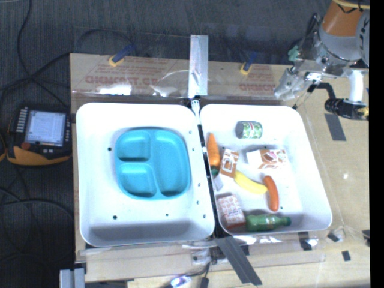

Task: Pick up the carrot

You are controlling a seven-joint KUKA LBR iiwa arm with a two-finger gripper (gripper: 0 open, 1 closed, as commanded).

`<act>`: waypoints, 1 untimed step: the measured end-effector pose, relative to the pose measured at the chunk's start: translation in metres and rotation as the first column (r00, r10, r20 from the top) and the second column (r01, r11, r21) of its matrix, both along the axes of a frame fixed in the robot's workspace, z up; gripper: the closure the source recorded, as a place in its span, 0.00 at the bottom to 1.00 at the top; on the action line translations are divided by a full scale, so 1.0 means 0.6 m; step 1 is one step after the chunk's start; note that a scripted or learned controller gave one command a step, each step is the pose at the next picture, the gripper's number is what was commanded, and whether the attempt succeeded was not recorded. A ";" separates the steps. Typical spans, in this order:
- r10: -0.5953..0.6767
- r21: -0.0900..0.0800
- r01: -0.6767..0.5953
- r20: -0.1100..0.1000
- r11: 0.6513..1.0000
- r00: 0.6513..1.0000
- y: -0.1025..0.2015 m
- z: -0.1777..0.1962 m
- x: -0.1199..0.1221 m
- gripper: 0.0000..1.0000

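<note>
1. Gripper hangs above the back right corner of the right bin, outside its rim, over the counter. Cannot tell how it is set; nothing visibly in it

2. Carrot lies in the right bin against the left wall, long axis running front to back, green end toward the front. Well apart from the gripper, across the bin's width

3. Step in hand, as judged: approach. Move should go left and forward, then descend over the orange body. Close across the short axis, so rotate the wrist to straddle it sideways

4. Risk: the bin wall sits just beside the carrot on its left and a printed carton just beside it on the right; little room for either side

5. Right bin contents: green can near the back, a second carton, banana, sausage, wrapped packet, green bottle lying along the front

6. Left bin holds a blue divided tray, compartments bare
</note>
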State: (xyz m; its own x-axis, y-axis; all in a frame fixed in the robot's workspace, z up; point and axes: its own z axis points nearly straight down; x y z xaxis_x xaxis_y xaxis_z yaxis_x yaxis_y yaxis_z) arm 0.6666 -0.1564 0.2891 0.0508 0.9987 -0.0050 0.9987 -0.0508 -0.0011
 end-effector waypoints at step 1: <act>0.336 0.001 -0.336 -0.001 0.942 0.942 -0.039 0.203 0.004 1.00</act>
State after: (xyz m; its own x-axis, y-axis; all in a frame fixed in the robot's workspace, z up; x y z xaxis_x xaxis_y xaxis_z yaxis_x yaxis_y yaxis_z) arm 0.6688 -0.1795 0.4109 -0.2882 0.9576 -0.0040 0.9576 0.2882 -0.0018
